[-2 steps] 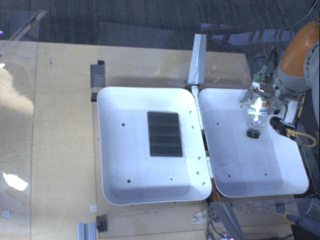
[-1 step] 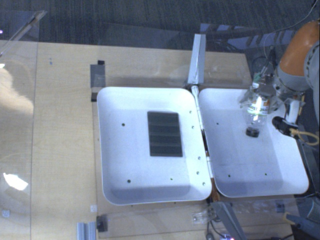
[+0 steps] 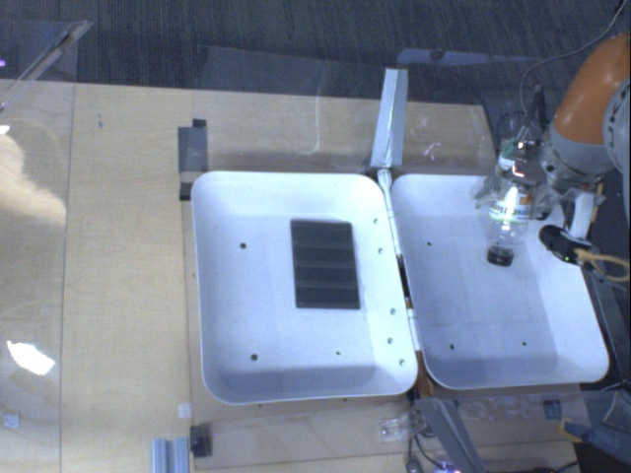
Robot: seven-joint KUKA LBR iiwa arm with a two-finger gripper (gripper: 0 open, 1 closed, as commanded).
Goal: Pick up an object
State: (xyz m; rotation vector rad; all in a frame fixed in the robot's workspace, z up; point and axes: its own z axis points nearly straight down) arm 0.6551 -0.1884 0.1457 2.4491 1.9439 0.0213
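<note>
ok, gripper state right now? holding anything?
Gripper: over the right bin, with a clear plastic bottle hanging cap-down from it, so it appears shut on the bottle.

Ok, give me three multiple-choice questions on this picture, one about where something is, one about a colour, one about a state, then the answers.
1. Where does the dark rectangular ribbed pad lie?
A. in the left white bin
B. in the right white bin
C. on the wooden bench

2. What colour is the cap at the lower end of the clear plastic bottle?
A. red
B. dark
C. yellow

3. How does the clear plastic bottle sit?
A. lying flat in the left bin
B. standing on the bench outside the bins
C. cap downward over the right bin, at the gripper

Answers: 1 A, the pad sits mid-floor in the left bin. 2 B, the cap looks black. 3 C, the bottle points cap down below the arm's end; whether it is gripped is not clear.
</note>
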